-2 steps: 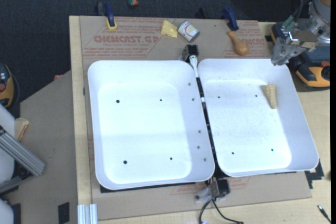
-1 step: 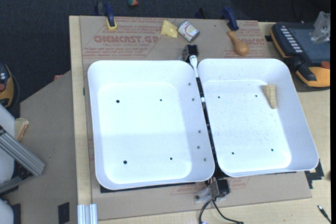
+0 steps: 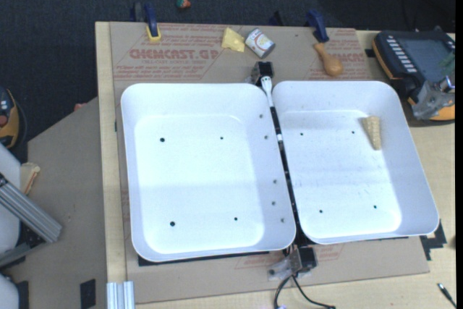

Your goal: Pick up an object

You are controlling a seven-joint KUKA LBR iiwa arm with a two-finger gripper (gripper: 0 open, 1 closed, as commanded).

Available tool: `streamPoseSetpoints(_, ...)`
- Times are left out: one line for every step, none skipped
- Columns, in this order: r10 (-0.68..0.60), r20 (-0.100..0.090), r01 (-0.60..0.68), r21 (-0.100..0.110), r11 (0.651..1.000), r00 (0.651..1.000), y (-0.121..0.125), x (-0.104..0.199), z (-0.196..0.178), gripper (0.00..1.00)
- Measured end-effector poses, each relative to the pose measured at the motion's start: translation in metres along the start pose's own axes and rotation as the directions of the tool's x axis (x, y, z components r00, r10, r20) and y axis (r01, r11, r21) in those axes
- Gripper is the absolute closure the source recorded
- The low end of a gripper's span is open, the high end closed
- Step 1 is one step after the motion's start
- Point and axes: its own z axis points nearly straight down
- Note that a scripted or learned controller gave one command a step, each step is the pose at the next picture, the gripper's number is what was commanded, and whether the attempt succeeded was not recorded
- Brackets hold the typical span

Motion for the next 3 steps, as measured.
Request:
streamPoseSetpoints(-0.011,0.000,0.011,-0.004,1.000,1.000,0.012,0.083,0.040,1.00)
streamPoseSetpoints(0.001,0.007,-0.001,-0.017,1.000,1.000,-0.010,0.026,-0.014,1.00)
streamPoseSetpoints(-0.019,-0.003,0.019,-0.004,1.000,1.000,0.021,0.175,0.026,1.00)
